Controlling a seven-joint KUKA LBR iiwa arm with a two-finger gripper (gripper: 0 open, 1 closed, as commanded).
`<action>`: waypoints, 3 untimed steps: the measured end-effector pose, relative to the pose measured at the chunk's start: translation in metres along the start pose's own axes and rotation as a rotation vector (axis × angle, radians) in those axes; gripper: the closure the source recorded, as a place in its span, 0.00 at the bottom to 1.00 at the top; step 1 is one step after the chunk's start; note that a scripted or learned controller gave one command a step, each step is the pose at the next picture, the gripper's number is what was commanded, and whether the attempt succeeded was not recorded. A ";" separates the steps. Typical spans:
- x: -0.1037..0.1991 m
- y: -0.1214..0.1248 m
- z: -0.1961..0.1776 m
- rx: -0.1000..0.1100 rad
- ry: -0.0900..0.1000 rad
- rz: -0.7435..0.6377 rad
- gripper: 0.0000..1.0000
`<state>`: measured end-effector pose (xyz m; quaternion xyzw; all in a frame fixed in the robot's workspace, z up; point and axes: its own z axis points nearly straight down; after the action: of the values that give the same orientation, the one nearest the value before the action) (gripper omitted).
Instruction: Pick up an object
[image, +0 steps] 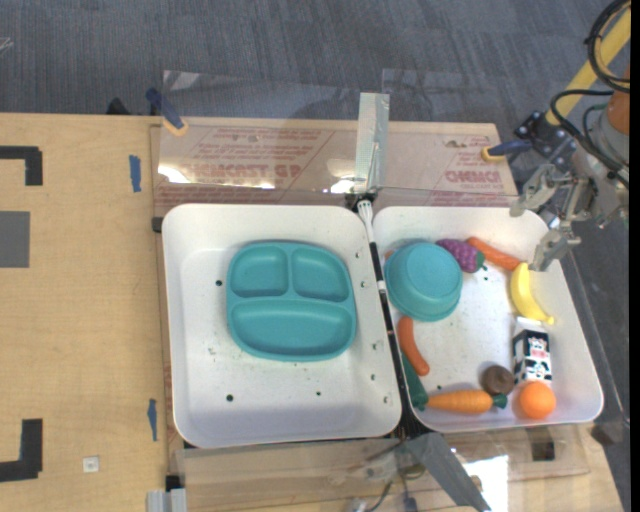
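Note:
My gripper (541, 226) hangs over the right bin's far right corner, open, with nothing between its fingers. One fingertip (549, 252) points down just above the yellow banana (527, 292). A small orange carrot (495, 253) and purple grapes (462, 252) lie to the gripper's left. An upturned teal bowl (425, 280) sits in the bin's far left part. Along the near side lie a red-orange sausage (412, 345), a larger carrot (460, 402), a brown ball (496, 378), an orange (537, 400) and a small milk carton (534, 357).
The right bin (583, 350) adjoins the left bin (190, 330), which holds a teal divided plate (292, 300). A clear upright panel (372, 140) stands behind the bins. Yellow and black cables (590, 80) hang at the top right.

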<state>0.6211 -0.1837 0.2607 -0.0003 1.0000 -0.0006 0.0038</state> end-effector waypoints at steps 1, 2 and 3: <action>-0.009 -0.005 0.159 -0.004 0.014 -0.044 0.00; -0.026 0.016 0.172 0.002 0.000 0.057 0.00; 0.006 -0.021 0.173 0.001 0.000 0.055 0.00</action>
<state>0.6168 -0.2047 0.0881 0.0274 0.9996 -0.0011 0.0037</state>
